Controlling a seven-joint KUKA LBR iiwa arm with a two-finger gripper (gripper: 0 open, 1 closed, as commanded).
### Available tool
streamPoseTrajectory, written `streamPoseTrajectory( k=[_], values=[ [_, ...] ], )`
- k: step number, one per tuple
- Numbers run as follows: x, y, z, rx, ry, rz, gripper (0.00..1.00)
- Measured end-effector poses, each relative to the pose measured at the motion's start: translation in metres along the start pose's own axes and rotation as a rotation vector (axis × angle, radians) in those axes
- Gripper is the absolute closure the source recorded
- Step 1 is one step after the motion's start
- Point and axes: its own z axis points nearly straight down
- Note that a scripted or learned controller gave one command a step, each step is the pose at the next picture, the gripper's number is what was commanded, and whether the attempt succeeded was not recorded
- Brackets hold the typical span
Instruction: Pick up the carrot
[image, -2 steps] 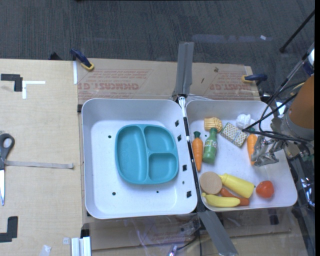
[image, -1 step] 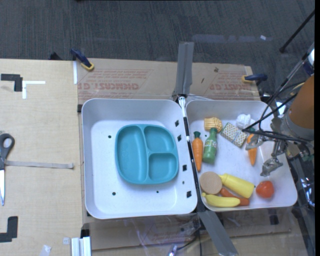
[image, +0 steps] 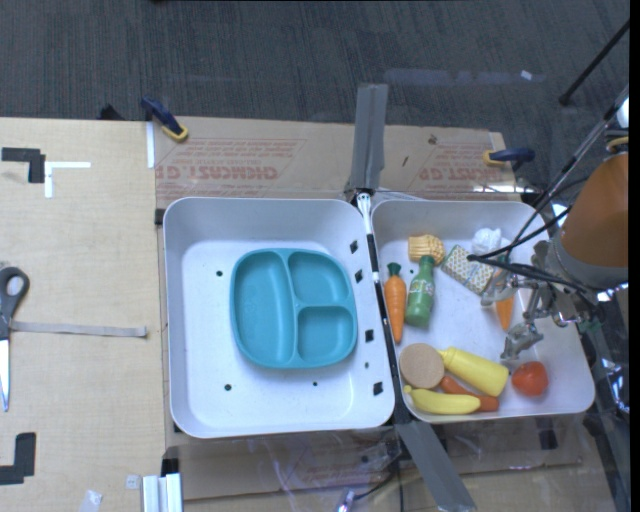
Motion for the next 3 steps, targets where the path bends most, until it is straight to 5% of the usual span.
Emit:
streamPoseTrajectory(
  k=[1, 2, 3],
  values=[
    [-0.003, 0.0, -0.011, 0.002, -0.006, -0.004, 1.0],
    [-0.003, 0.0, -0.011, 0.002, -0.006, -0.004, 0.0],
    [-0.005, 0.0, -0.021, 0.005, -0.013, -0.006, 1.0]
  ],
)
